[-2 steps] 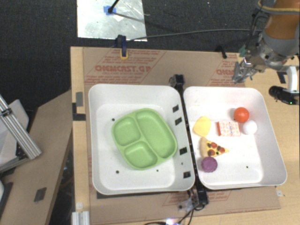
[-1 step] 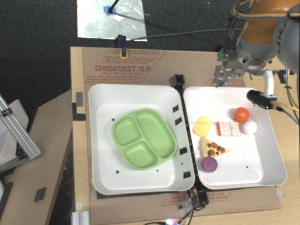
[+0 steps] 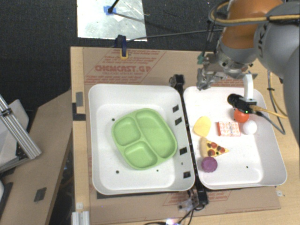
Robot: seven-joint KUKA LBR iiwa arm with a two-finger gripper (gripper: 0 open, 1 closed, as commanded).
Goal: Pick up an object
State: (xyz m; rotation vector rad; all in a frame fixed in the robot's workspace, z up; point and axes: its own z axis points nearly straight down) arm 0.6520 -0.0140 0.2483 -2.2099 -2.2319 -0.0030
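My gripper hangs over the back left corner of the right bin, open, with nothing between its fingers. Below it in that bin lie a yellow piece, a red and white box, a pizza slice and a purple piece. An orange ball and a white ball rest near the bin's right side, under a black fitting on the arm. All of these lie apart from the gripper.
The left bin holds a green divided tray. A black divider with clips runs between the bins. The grey arm with its orange band reaches in from the upper right, trailing cables over the right bin.
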